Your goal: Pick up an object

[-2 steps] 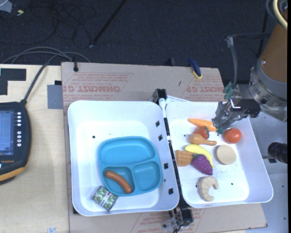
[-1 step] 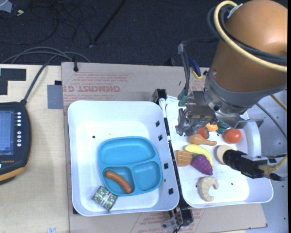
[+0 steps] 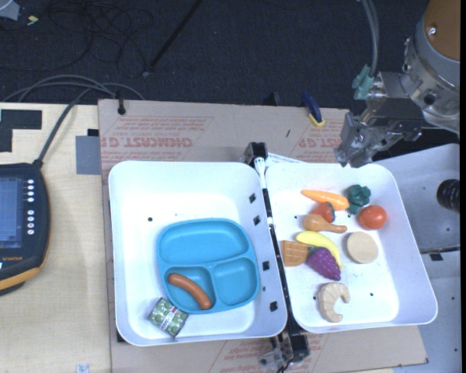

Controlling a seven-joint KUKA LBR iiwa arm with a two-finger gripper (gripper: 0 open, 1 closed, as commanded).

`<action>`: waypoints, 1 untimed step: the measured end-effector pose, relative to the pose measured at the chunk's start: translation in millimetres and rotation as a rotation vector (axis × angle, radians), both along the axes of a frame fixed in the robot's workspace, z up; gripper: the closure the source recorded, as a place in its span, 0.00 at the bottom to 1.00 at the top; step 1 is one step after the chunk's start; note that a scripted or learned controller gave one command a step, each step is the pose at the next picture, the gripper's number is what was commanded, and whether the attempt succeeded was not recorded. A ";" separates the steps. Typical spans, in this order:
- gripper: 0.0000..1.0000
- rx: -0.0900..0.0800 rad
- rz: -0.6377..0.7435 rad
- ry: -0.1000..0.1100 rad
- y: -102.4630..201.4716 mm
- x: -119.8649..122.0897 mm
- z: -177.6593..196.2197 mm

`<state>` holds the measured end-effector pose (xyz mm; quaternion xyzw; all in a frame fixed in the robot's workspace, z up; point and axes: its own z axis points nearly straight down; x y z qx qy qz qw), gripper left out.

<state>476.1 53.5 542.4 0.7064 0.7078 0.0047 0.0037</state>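
Two white bins are being shown side by side; the right bin (image 3: pixel 415 286) is holding most of the toy food. The gripper (image 3: pixel 356 151) is being held above that bin's far edge, with nothing seen between its fingers; whether they are spread cannot be told. Near the bin's far side the carrot (image 3: pixel 324 197) is lying flat, its long axis running left to right, the green end pointing right toward the tomato (image 3: pixel 372 217).
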 end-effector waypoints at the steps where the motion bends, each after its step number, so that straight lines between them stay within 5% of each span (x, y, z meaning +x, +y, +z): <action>1: 1.00 -0.003 0.000 0.018 23.8 -0.2 -33.8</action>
